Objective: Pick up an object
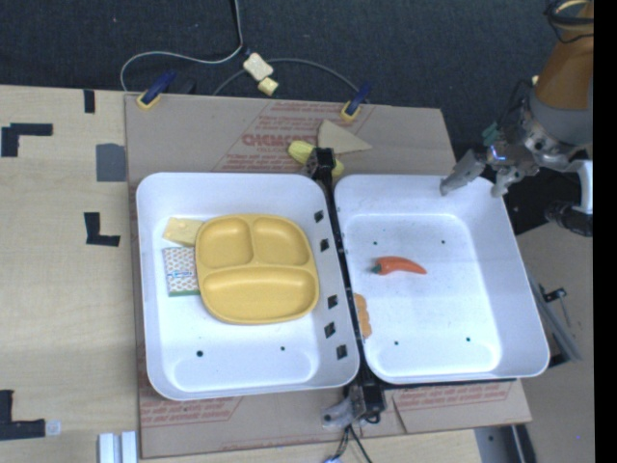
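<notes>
Pale wood and a brown cardboard sheet make up the table (58, 287), on which two shallow white bins sit side by side. At the upper right of the frame the hand (477, 175) is seen above the far rim of the right bin (521, 297), its two fingers spread apart with nothing between them.

Near the middle of that bin lies a small orange carrot-like piece (400, 266), well apart from the hand. It is judged light, stiff and probably smooth plastic, so a pinch across its thicker middle seems best.

In the left bin (154, 355) a yellow divided plate (257, 267) rests beside a small packet (179, 269); its print cannot be read. Red lettering on the cardboard is too blurred to make out.
</notes>
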`<state>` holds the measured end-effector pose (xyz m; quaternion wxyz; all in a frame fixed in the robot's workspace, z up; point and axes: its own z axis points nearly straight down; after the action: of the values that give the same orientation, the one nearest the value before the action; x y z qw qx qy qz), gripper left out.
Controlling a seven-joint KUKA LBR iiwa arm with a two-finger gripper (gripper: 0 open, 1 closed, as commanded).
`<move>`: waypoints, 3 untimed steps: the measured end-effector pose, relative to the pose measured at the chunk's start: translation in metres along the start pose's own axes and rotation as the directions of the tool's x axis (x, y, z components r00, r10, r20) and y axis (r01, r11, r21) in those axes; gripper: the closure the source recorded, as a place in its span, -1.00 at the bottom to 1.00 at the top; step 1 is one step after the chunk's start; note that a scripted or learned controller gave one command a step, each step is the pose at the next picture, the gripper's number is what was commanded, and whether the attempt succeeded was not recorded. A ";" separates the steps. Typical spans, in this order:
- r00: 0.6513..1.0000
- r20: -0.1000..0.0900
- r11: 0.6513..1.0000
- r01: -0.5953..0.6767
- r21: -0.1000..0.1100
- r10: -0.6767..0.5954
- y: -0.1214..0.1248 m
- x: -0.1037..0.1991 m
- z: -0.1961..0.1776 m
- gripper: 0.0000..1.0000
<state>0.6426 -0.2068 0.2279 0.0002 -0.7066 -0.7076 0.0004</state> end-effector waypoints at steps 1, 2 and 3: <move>1.000 -0.004 1.000 0.002 0.011 -0.002 -0.050 0.061 0.086 -1.00; 1.000 0.005 1.000 0.001 -0.003 -0.001 -0.052 0.090 0.145 -1.00; 1.000 0.005 1.000 -0.001 -0.008 0.001 -0.051 0.088 0.130 1.00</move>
<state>0.5918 -0.1185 0.0975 -0.0043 -0.7071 -0.7071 -0.0008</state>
